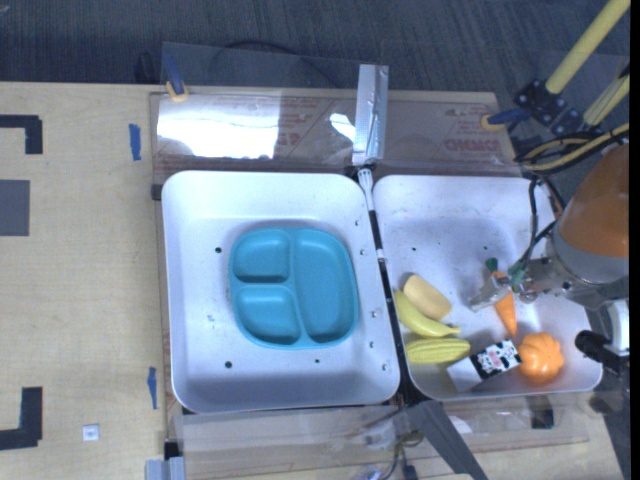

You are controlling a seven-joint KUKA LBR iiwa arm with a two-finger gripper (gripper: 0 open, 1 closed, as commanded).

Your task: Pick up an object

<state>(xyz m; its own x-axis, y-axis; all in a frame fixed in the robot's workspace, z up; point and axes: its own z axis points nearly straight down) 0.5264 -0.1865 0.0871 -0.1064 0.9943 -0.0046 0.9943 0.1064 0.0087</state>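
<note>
The end effector (497,288) hovers over the carrot (507,314); its grip I cannot make out. The pumpkin (541,357) sits at the right bin's (450,213) five o'clock edge.

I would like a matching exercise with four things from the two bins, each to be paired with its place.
Things:
1. blue divided plastic tray
2. orange toy pumpkin
3. small black and white toy block
4. yellow toy banana

Places:
A. near the left wall of the right bin
B. middle of the left bin
C. near the front right corner of the right bin
D. right bin, just left of the pumpkin

Pairs: 1-B, 2-C, 3-D, 4-A
</note>
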